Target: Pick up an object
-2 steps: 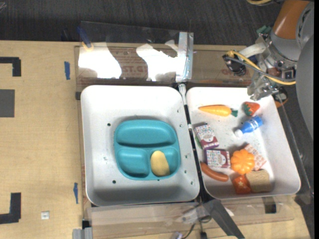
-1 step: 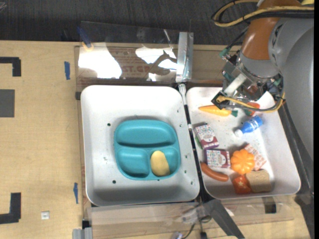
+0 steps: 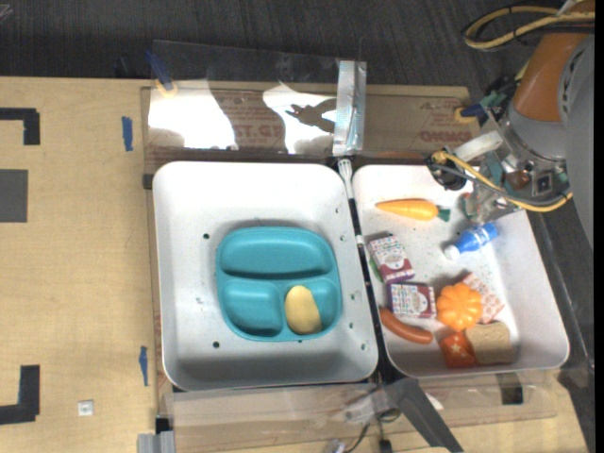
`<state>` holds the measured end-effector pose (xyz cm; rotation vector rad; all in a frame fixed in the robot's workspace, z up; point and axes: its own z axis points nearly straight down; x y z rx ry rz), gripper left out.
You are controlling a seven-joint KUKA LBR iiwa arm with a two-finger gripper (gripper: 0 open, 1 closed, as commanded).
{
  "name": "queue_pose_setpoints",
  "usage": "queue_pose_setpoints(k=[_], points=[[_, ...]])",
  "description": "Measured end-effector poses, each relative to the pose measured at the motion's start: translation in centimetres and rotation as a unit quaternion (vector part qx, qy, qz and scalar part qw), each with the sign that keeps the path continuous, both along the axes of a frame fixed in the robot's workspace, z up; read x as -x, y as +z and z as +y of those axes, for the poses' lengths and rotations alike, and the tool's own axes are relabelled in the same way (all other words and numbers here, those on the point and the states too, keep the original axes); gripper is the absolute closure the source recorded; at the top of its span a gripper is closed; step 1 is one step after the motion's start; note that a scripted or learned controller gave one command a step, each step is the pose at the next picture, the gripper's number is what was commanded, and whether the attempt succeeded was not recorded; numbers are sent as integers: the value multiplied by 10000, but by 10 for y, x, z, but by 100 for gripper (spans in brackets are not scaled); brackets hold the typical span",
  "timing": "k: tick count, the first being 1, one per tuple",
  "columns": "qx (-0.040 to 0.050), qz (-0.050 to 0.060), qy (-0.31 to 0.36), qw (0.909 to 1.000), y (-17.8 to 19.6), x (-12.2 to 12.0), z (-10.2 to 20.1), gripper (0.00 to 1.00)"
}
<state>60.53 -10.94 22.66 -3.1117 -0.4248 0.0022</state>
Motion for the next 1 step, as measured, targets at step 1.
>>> queue_pose_setpoints(k=[1], points=[[-1,5,6,10000,0,0,1,0]])
